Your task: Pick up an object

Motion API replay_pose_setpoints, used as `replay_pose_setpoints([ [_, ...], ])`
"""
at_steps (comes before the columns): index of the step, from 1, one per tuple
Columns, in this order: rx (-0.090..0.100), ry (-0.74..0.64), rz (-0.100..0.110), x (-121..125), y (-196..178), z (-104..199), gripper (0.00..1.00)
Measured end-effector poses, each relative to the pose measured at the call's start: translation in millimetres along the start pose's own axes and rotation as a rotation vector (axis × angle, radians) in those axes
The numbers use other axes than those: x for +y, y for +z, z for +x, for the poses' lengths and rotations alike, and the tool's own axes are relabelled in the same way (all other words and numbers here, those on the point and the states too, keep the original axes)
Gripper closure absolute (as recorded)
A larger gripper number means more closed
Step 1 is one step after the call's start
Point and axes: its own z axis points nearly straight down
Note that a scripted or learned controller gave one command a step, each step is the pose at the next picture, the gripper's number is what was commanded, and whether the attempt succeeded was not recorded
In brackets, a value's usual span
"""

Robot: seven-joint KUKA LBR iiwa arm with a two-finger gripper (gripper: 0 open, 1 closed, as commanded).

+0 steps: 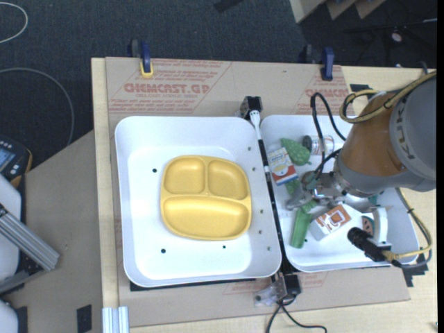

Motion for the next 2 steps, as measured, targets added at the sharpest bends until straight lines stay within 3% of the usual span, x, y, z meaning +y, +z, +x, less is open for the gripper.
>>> replay_pose_setpoints([
  [1,-0.004,0.003,-0.009,2,-14,-3,1.0],
  [2,-0.003,-0.008,-0.02,62,-111,70,1.0],
])
